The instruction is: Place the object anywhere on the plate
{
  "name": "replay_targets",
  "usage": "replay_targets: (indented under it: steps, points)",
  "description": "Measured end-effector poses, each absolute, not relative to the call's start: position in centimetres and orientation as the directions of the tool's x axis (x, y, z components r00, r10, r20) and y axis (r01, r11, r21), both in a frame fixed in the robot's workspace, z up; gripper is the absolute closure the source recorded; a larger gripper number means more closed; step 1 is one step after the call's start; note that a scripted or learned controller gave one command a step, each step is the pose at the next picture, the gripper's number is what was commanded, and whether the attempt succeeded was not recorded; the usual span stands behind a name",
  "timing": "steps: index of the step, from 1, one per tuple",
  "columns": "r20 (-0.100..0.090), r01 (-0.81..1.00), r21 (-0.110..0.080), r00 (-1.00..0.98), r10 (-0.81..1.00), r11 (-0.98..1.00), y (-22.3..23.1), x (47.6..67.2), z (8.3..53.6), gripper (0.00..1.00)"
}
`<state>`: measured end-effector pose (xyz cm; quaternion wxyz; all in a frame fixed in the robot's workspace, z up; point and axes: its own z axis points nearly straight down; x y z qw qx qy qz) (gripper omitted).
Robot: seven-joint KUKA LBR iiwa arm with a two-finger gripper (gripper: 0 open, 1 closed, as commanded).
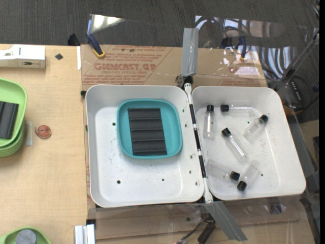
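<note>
Teal plate (124, 131), square with rounded corners, lies flat in the left bin (101, 179), toward that bin's far side. A black ribbed insert (147, 131) sits in the plate's middle, with nothing else on the plate.

Right bin (287, 179), on the side where the arm comes in, touches the left bin along a shared middle edge. It holds six clear vials with black caps, all lying on their sides and none on the plate:
- vial 1 (208, 122), close to the shared edge, cap pointing to the far side;
- vial 2 (237, 107), along the far wall, its cap just beside vial 1's cap;
- vial 3 (255, 127), tilted, cap toward the arm's side;
- vial 4 (234, 143), diagonal, near the bin's middle;
- vial 5 (223, 171) and vial 6 (248, 175), at the near side, close together, caps nearly touching.

Which vial is the one to move: cannot tell.

Gripper: how far open it is, and whether it has hold of anything, cannot tell.

Surroundings: printed cardboard (132, 65) lies beyond the bins. A wooden table (51, 187) on the side away from the arm bears a green tray (12, 144), a white box (23, 56) and a small orange disc (44, 131).
</note>
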<state>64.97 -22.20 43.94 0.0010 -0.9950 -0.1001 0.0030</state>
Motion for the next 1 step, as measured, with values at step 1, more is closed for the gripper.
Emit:
replay_targets:
  steps: [1]
  points:
    - [-0.005, 0.198, -0.003, 0.98, 0.198, -0.98, -22.23, 64.24, 43.97, 0.0]
